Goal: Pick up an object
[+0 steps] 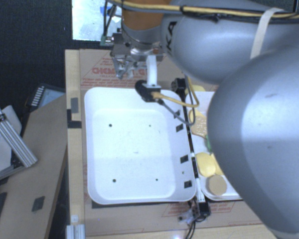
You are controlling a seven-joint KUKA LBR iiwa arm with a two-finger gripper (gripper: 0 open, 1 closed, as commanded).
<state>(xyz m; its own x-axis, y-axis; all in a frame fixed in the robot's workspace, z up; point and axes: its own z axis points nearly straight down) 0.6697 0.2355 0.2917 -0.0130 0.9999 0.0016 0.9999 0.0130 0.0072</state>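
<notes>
A grey arm reaches in from three o'clock; its gripper [123, 72] hangs at twelve o'clock beyond the left bin [97, 133]; finger state: cannot tell; yellow pieces [206, 164] lie in the right bin [224, 195] at four o'clock, well apart; a grab here likely catches nothing.

A: What fills the right of the frame?

B: The grey arm [249, 83], its orange band [144, 4] at the top centre. The gripper [127, 71] hangs just past the far rim of the left bin [134, 143].

A: And the right bin [224, 195]?

B: Mostly hidden by the arm. A yellow piece [205, 163] and a tan disc [217, 184] lie near its lower edge, touching.
</notes>
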